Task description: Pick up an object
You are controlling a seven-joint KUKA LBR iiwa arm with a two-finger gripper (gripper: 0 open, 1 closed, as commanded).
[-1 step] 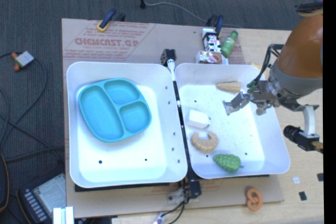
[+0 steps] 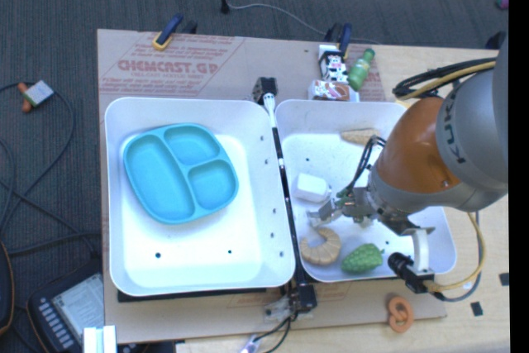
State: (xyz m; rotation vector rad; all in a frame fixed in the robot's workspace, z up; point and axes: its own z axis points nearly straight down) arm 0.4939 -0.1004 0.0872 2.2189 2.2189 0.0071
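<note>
Here you see the desk (image 2: 165, 62), which carries two white bins; take the right bin (image 2: 297, 116) as your landmark. The left bin (image 2: 149, 260) lies just beside it, touching along the shared rim, and holds a blue divided plate (image 2: 180, 171). The arm (image 2: 438, 149) reaches over the right bin from its right side. Inside that bin, the gripper (image 2: 325, 213) sits low near the middle; you cannot tell whether it is released or clenched. A green lumpy object (image 2: 361, 258) lies at the bin's near wall, a tan ring-shaped piece (image 2: 321, 246) just beside it, and a small white block (image 2: 312, 187) near the bin's left wall, close to the gripper.
</note>
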